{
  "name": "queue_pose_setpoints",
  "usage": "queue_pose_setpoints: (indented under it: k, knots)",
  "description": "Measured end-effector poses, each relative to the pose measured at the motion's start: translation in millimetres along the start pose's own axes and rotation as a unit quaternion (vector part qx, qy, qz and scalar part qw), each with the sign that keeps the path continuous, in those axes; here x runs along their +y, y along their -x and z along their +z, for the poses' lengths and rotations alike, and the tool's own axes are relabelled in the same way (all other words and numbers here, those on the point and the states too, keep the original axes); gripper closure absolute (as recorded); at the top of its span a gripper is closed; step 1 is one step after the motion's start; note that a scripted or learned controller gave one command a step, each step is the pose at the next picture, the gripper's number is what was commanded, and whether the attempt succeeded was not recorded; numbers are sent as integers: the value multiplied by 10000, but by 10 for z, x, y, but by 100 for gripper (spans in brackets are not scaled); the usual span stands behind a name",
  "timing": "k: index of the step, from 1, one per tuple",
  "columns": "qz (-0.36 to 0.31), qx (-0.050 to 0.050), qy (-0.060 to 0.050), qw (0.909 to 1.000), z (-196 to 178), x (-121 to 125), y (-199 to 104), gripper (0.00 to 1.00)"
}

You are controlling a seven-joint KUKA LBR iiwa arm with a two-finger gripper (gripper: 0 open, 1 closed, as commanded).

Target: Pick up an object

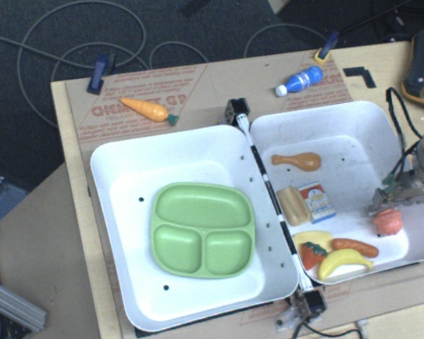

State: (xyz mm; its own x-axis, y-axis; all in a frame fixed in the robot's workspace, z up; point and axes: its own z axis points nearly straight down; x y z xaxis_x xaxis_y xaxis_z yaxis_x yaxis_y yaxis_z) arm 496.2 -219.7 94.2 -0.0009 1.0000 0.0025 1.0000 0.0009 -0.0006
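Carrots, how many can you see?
1. The carrot lies on the bench behind the left bin, outside both bins. Another might hide among the toy food in the right bin.

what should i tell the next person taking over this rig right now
Gripper: low over the right bin, right above the red ball; fingers hard to read, nothing visibly held.
Right bin: drumstick, bread slice, small box, banana, sausage.
Left bin: green tray.
On the bench outside: carrot, blue bottle.
Done: nothing lifted. Left: grasp and lift one object.
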Motion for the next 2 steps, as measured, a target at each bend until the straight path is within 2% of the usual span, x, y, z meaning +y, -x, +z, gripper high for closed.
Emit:
queue_pose_setpoints:
  k: [1, 2]
  knots:
    - [-1, -15, 12, 10000, -929, -44, -467, 100]
    - [-6, -8, 12, 10000, -945, 766, -1333, 100]
